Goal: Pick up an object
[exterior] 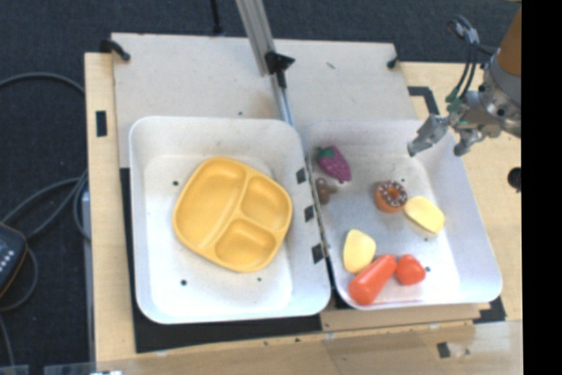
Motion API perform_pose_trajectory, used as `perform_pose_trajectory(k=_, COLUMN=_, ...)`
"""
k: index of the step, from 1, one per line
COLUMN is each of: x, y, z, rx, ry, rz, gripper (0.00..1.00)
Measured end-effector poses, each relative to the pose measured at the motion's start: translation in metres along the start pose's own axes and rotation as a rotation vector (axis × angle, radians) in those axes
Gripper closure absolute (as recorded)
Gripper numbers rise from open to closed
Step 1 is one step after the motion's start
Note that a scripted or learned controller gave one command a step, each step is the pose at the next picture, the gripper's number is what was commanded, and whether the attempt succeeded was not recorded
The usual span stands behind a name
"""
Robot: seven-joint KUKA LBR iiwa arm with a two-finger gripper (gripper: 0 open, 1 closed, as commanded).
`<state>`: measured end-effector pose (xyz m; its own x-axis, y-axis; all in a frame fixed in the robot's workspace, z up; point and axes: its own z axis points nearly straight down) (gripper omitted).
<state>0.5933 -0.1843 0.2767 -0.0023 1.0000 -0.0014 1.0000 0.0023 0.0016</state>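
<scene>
In the right bin (465, 215) lie several toy foods: a purple piece (333, 162), a small brown piece (323, 189), a round orange-brown piece (389, 196), a yellow wedge (424, 214), a pale yellow piece (357, 249), an orange cylinder (372, 278) and a red piece (409, 270). My gripper (444, 139) hangs over the bin's far right corner, above and to the right of the round orange-brown piece. Its fingers stand open with nothing between them.
The left bin (154, 277) holds a yellow compartment tray (233, 213). A slanted metal pole (250, 0) rises from the back of the bench down to the divide between the bins. Cables run on the dark floor at the left.
</scene>
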Motion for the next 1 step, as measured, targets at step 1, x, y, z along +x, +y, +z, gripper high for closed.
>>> perform_pose_trajectory(k=1, x=0.0, y=0.0, z=0.0, rx=0.0, ry=0.0, rz=0.0, gripper=0.0)
